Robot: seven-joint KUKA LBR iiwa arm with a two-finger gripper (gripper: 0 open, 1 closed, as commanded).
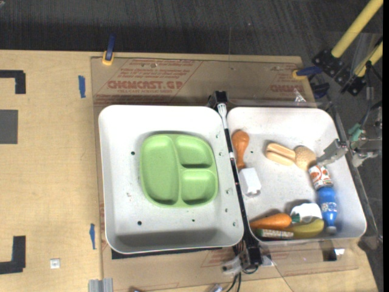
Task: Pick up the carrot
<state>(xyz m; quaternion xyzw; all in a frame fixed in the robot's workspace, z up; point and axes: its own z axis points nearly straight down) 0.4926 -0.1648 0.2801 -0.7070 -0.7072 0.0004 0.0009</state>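
Observation:
The carrot is orange with a dark green stub at its left end. It lies on its side near the front wall of the right white bin, close to the divider between the bins. A yellow banana lies against its right end, and a white cup sits just behind that.
The right bin also holds an orange drumstick-like toy, a white box, a bun, a red-and-white can and a blue bottle. A grey metal piece juts over its right rim. A green divided plate sits in the left bin.

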